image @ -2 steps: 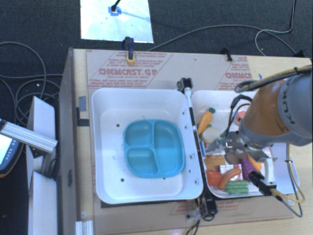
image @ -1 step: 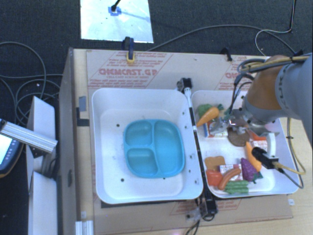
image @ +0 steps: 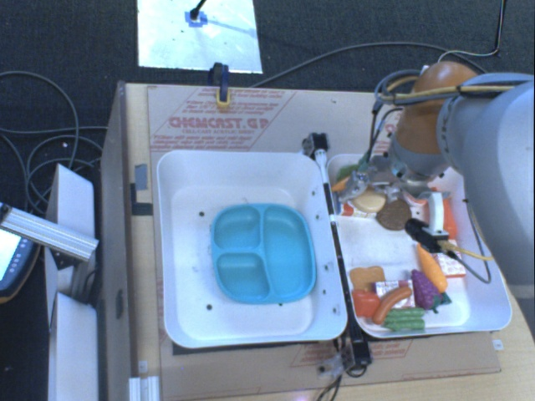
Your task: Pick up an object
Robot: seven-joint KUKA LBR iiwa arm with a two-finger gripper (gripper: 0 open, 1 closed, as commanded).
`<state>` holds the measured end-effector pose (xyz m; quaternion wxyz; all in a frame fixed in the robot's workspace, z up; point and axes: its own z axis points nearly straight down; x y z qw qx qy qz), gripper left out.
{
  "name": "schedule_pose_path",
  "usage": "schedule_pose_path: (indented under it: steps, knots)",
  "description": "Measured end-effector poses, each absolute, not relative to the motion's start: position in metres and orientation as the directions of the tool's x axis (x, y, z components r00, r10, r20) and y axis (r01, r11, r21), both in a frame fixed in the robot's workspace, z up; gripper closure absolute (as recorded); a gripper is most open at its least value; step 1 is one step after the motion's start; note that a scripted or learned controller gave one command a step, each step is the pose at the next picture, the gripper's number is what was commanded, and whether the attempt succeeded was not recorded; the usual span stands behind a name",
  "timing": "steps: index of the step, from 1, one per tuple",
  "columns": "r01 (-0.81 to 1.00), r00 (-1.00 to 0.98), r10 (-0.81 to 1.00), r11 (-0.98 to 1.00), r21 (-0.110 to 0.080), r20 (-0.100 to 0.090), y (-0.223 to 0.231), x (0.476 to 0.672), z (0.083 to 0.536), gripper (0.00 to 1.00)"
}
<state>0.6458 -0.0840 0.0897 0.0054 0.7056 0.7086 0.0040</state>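
Arm: reaching in from the right, grey body with the orange band (image: 441, 80) showing at the far right, wrist bending down over the far part of the right bin (image: 489, 312).
End effector (image: 368, 178): hanging low over the far left corner of the right bin, just above the food items there; how far open, cannot tell; nothing seen to be held.
Left bin (image: 188, 249): sitting beside the right bin, sharing a middle edge, carrying a light blue divided plate (image: 263, 253) lying flat near its middle.
Pale round piece (image: 369, 200): lying in the far part of the right bin, just beside the end effector.
Brown round piece (image: 393, 215): lying right of the pale one, touching or nearly touching it.
Carrot (image: 430, 267): lying at a slant toward the right side of the right bin.
Purple grapes (image: 424, 289): sitting just near of the carrot.
Sausage (image: 393, 304): lying at a slant in the near part of the right bin.
Green beans (image: 403, 321): lying at the near edge of the right bin, just near of the sausage.
Orange block (image: 366, 277): sitting left of the sausage, close to the middle edge.
Worktop (image: 251, 115): brown board with red print, bearing both bins.
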Motion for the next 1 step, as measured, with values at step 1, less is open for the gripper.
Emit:
schedule_pose_path:
  steps: [1]
  knots:
    - [1.000,-0.008,1.000,0.008,0.016,-0.001,-0.0833,0.6469,0.0998,1.00]
